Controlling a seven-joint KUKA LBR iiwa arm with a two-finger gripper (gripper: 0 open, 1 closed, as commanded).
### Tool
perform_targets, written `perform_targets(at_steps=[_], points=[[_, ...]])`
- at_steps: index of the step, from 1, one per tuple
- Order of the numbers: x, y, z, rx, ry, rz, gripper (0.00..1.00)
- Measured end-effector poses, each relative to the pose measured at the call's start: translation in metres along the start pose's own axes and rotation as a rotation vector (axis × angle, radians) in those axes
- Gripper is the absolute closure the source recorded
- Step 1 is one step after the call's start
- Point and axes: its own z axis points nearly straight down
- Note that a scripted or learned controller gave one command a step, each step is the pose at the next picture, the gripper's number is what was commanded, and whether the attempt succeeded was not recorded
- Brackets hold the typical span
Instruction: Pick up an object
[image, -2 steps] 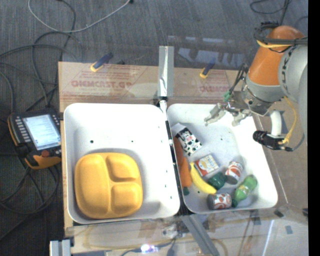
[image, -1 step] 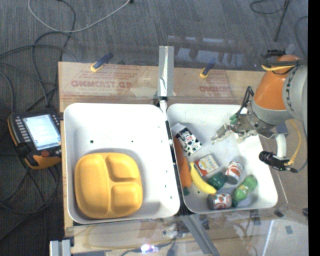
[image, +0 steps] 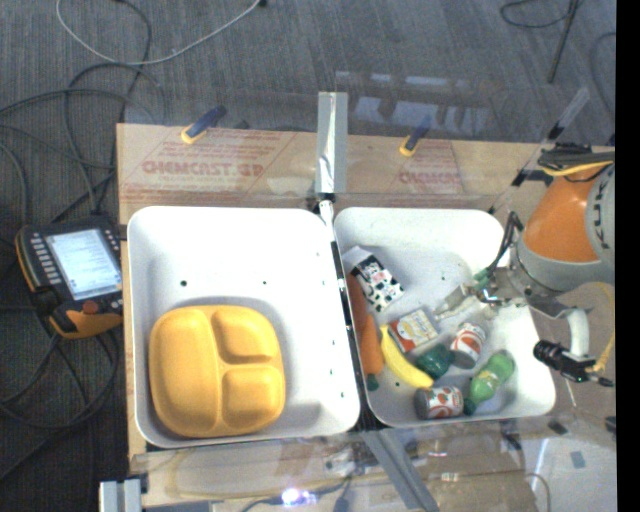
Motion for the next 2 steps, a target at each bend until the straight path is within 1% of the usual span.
perform_targets(at_steps=[1,2], points=[[0.007,-0.047,0.005,-0.022,-0.012,-0.135,0.00],[0.076,-0.049,0.006,-0.015,-0.020,-0.584,0.00]])
